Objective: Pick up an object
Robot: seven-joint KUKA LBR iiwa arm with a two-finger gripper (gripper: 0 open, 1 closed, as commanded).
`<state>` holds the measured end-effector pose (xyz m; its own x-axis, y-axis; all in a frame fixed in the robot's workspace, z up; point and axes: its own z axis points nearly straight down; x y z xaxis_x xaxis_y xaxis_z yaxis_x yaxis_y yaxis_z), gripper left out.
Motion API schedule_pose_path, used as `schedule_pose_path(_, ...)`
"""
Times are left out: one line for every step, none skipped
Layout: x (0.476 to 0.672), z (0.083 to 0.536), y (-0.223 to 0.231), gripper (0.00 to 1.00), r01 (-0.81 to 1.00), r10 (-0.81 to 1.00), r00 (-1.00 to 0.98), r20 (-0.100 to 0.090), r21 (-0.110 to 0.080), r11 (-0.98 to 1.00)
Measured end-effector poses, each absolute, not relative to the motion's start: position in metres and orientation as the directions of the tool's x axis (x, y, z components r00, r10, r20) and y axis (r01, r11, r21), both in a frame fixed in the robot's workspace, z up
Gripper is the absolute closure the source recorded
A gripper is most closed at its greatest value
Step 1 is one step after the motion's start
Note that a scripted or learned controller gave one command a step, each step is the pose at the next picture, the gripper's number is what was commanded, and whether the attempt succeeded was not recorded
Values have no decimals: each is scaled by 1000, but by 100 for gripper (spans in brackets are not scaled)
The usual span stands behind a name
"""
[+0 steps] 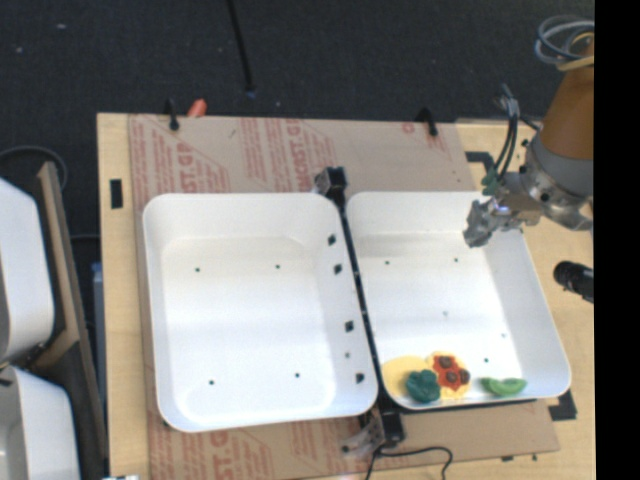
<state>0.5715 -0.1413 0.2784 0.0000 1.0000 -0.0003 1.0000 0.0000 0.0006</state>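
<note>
While my arm reached in from the right, my claw (484, 224) hung over the far right corner of the right bin (440, 288); whether it was apart or together I could not tell. The objects lay well apart from it at the near edge: a yellow piece (402, 372), a dark green one (422, 387), an orange one (449, 369), a light green one (503, 386).

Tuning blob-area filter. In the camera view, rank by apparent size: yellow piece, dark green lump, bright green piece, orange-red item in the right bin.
1. yellow piece, largest, though partly covered
2. dark green lump
3. bright green piece and orange-red item: look alike, not ranked.
All cluster at the right bin's near edge.
</note>
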Motion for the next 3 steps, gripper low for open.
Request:
schedule_pose_path(577, 262, -88, 100, 1000, 1000, 0, 0, 1, 0)
schedule_pose_path(581, 257, -47, 100, 1000, 1000, -3, 0, 1, 3)
schedule_pose_path(583, 260, 11, 100, 1000, 1000, -4, 1, 1, 4)
